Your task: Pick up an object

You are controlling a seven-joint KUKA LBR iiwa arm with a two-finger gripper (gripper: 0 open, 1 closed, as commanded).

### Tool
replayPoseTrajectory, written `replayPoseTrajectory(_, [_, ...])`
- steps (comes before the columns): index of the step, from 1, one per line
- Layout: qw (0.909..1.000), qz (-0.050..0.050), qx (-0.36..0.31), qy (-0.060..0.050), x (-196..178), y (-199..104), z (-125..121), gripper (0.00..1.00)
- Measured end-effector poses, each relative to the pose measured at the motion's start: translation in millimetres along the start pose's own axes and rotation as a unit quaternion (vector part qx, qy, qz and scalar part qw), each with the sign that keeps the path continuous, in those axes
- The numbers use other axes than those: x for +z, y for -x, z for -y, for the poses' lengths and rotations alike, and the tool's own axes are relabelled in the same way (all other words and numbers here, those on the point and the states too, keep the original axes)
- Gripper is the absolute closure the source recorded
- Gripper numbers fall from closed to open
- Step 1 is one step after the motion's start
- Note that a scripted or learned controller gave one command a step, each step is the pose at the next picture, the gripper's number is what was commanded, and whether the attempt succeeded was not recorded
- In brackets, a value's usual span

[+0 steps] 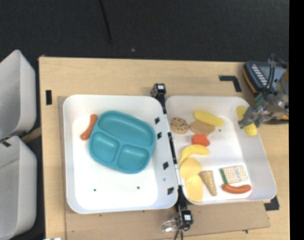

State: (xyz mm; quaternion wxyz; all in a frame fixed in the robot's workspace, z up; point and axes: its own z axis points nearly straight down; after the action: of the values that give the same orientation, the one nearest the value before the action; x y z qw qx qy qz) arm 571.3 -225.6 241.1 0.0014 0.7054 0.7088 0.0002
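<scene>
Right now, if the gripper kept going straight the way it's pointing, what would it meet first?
The gripper reaches in from the right over the right bin's far corner, pointing down and left. First in its line looks like the small yellow piece just under its tip, though height above it is unclear.

bins: 2 (72, 149) (262, 169) | teal plate: 1 (122, 141) | sausages: 2 (89, 126) (237, 188) | cookie: 1 (179, 125) | cone: 1 (208, 182)

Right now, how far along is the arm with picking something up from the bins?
Nothing looks lifted yet. The gripper sits at the right bin's far right edge, right by a small yellow piece that lies in the bin; I cannot tell whether the piece is grasped. The other toy foods, such as the cookie and ice cream cone, lie untouched. Left to do: a confirmed grasp and lift.
</scene>
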Motion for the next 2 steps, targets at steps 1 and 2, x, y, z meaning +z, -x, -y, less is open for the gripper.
replayPoseTrajectory(1, [1.0000,-0.001,-0.001,0.000,6.6,-59.6,-8.8,1.00])
replayPoseTrajectory(2, [1.0000,-0.001,0.000,-0.001,6.7,-104.3,-18.8,1.00])
